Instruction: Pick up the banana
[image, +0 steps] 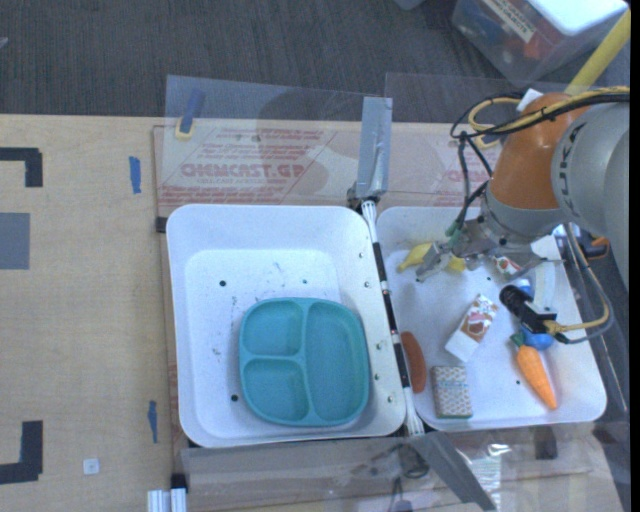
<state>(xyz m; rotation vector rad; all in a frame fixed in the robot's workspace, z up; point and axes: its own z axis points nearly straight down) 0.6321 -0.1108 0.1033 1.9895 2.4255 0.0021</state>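
The left bin (190, 250) contains a teal divided plate (303, 362). In the right bin (590, 400), the gripper (447, 258) partly covers the banana (416, 256); its grip state cannot be determined. Nearby lie a sausage (413, 361), carton (472, 328) and carrot (537, 373).

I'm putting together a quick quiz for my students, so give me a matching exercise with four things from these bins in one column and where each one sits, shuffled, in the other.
Things:
1. teal divided plate
2. banana
3. carrot
4. hot dog

Places:
A. right bin, far corner by the divider, at the claw
B. right bin, near right part
C. left bin, near half
D. right bin, along the divider, near side

Pairs: 1-C, 2-A, 3-B, 4-D
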